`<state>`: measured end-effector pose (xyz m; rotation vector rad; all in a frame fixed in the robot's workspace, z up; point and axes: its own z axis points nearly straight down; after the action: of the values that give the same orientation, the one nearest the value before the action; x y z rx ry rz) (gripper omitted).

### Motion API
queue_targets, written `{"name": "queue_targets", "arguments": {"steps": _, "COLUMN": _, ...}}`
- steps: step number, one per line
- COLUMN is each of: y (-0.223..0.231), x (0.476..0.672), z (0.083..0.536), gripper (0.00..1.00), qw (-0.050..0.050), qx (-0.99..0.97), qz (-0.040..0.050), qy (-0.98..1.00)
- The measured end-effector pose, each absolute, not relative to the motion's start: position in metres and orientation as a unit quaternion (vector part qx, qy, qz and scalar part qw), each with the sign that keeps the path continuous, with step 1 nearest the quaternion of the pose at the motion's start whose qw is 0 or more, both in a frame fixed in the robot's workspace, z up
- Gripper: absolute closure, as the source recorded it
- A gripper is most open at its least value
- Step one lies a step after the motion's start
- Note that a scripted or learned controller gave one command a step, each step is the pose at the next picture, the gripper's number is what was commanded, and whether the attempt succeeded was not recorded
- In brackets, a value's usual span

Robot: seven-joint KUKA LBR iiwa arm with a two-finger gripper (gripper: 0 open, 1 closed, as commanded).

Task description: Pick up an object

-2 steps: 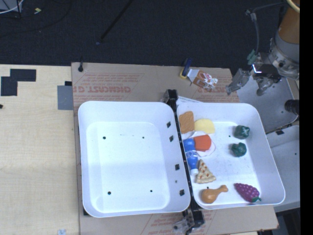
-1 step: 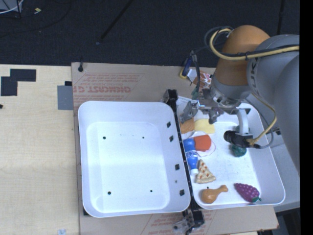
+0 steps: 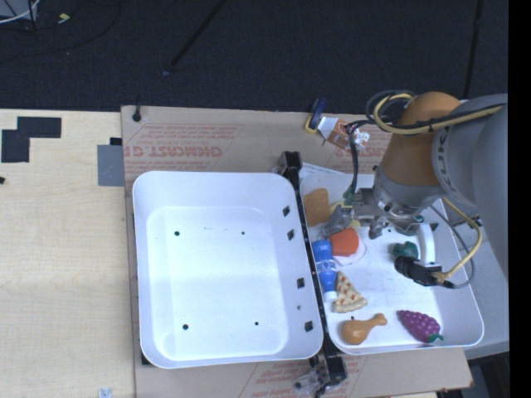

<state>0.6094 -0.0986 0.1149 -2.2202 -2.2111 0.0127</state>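
Six toys lay in the right bin (image 3: pixel 465 326), lower right of frame: orange piece (image 3: pixel 343 242), pizza slice (image 3: pixel 348 295), drumstick (image 3: pixel 362 328), grapes (image 3: pixel 419 324). The gripper (image 3: pixel 365 216) hung just above the orange piece, apparently targeting it; jaws' state could not be told. The left bin (image 3: pixel 145 247) lay alongside.

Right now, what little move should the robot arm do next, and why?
Probably lower straight down a little: the gripper hovers over the red toy in the right bin, and nothing shows between its jaws.
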Motion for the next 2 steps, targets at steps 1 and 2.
{"name": "queue_targets", "arguments": {"steps": 1, "y": -0.155, "x": 0.587, "z": 0.101, "gripper": 0.00, "qw": 0.002, "qx": -0.708, "qz": 0.0017, "qy": -0.706}}
{"name": "queue_targets", "arguments": {"steps": 2, "y": -0.155, "x": 0.587, "z": 0.112, "gripper": 1.00, "qw": 0.002, "qx": -0.710, "qz": 0.0011, "qy": -0.705}}
